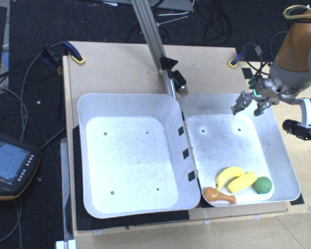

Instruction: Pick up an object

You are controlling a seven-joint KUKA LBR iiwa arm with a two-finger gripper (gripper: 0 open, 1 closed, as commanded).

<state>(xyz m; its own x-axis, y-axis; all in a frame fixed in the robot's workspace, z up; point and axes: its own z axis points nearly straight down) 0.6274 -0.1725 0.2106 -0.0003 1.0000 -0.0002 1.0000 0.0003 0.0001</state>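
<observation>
Two yellow bananas (235,179) lie side by side at the near edge of the right bin (217,139). A green ball (263,185) rests just right of them. An orange drumstick-shaped toy (218,195) lies at the bin's near left corner. My gripper (250,106) hangs over the far right corner of the right bin, well away from these objects. Its two fingers stand apart with nothing between them.
The left bin (127,154) sits beside the right one, sharing a raised middle rim. A slanted metal pole (153,38) with a black clamp rises behind the bins. Yellow-tipped clamps hold the bench's far corners. A pendant (8,162) lies on the floor at left.
</observation>
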